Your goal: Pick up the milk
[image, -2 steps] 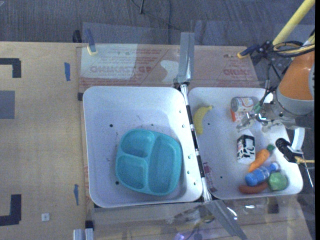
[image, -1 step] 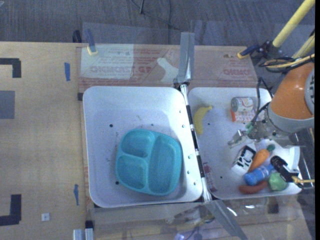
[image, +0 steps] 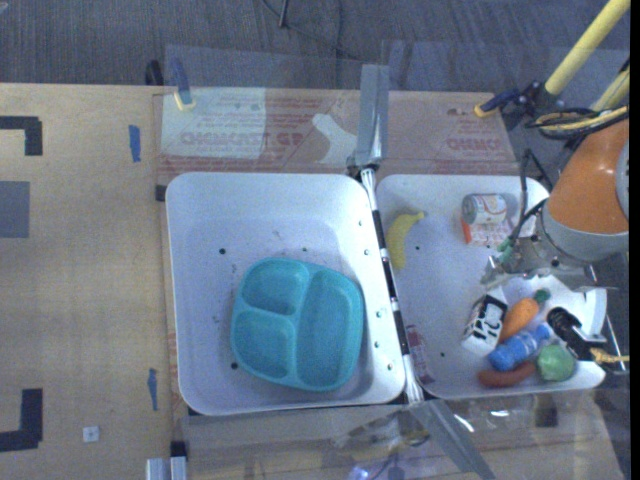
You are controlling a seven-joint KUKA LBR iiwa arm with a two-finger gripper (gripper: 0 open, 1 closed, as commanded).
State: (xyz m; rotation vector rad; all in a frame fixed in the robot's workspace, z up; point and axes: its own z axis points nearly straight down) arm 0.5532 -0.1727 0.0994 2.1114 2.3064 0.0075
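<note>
1. Left bin (image: 200,268) held a teal divided tray (image: 297,323).
2. Right bin (image: 440,268): banana (image: 402,236) by its left wall; milk (image: 486,322) carton lay near the front, beside a carrot (image: 519,317).
3. Gripper (image: 518,259) hovered just above the milk; its grip state could not be determined.

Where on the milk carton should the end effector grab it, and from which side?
The milk carton lies tilted in the right bin, with the carrot and blue bottle crowding its right. Probably best to come from above and pinch across its narrow body near the middle, one finger on the freer left side.
</note>
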